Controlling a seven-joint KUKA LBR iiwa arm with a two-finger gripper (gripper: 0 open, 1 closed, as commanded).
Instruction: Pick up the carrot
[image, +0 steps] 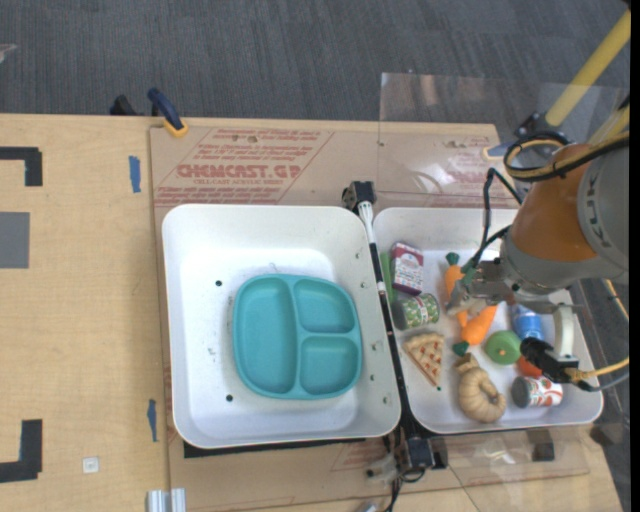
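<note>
Gripper (478, 290) is hovering just above the carrot (479, 324) in the right bin (590, 405), its opening impossible to tell.

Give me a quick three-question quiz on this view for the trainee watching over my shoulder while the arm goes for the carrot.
1. True or false: the teal divided plate lies in the left bin.
2. Which lies nearest the gripper: (a) pizza slice, (b) carrot, (c) croissant?
3. Fill in: the green can lies in the ___ bin.

Key
1. True; its three compartments hold nothing.
2. (b), just below the gripper. A second carrot lies to its left.
3. Right.
</note>
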